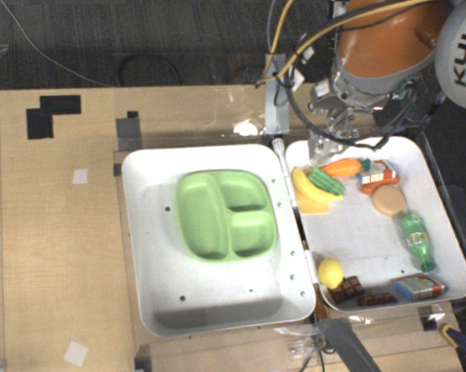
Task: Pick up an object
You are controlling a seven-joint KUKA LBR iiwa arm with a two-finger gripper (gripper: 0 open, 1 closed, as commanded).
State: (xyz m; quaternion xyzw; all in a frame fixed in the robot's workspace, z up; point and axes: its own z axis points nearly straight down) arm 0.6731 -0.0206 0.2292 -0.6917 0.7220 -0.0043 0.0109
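My gripper (328,145) hangs over the back left corner of the right bin (358,243), under the orange wrist band. Just below it lie an orange carrot (343,167), a green ridged vegetable (326,181) and a yellow banana (306,191). Whether the gripper touches the carrot I cannot tell. Nothing is visibly held.
Also in the right bin are a red and white carton (377,176), a tan round disc (389,201), a green bottle (415,240), a lemon (330,273), chocolate pieces (359,292) and a blue box (418,288). The left bin (157,291) holds a green divided plate (223,214).
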